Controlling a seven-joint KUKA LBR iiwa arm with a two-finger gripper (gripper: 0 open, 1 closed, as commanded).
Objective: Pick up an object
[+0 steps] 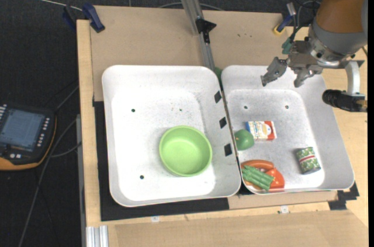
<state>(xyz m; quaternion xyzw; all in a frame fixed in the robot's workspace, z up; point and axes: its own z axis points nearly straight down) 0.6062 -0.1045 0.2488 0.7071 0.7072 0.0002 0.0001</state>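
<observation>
Overhead, open claw [287, 76] hangs above right bin [327, 123]

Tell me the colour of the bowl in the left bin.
Light green bowl, seen clearly in the camera view.

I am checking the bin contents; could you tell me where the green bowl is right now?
The green bowl sits in the left bin, toward its front right corner, near the divider between the bins and apart from the gripper.

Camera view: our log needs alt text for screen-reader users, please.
The gripper hangs open over the right bin's far edge, holding nothing. That bin holds a small carton, green ball, can and vegetables; the left bin holds a green bowl.
</observation>
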